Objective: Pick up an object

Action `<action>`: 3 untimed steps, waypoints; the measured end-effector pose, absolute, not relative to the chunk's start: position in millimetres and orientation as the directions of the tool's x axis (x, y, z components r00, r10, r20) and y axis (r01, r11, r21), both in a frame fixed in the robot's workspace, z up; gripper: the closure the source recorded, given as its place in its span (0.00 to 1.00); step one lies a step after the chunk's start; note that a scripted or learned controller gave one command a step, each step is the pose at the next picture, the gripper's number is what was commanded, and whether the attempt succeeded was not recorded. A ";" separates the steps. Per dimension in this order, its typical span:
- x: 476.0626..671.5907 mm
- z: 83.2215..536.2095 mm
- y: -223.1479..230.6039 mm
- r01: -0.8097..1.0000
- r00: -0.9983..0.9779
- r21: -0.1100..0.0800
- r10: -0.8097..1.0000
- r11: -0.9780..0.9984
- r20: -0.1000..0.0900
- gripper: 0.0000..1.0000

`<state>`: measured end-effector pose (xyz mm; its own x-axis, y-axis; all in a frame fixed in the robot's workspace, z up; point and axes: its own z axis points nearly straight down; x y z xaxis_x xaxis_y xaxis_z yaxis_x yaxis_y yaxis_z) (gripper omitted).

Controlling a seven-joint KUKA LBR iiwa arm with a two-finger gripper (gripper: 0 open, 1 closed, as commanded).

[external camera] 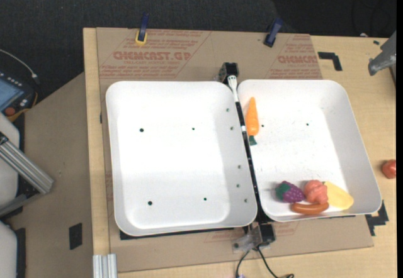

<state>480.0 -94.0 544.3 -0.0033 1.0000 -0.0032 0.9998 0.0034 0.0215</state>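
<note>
We see grey metal at the right edge, maybe the hand (383, 60); its state we cannot tell. The orange plastic carrot (252, 115) lies well left of it, isolated: our cleanest top-down pick.

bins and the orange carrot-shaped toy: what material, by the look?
Two shallow white bins: likely moulded plastic, smooth and matte, with rounded corners. Orange carrot-shaped toy in the right bin: probably plastic, uniform bright colour with a green tip; too small to tell gloss.
</note>
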 end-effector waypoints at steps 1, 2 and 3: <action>478.0 381.7 -92.8 1.000 0.002 -0.017 1.000 -0.002 0.002 0.00; 480.3 502.7 -40.7 1.000 -0.007 0.016 1.000 0.007 0.000 0.00; 479.6 521.5 -72.2 1.000 0.003 0.007 1.000 -0.003 -0.002 0.00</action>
<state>479.6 -72.2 521.5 0.0034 1.0000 -0.0022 1.0000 -0.0034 0.0069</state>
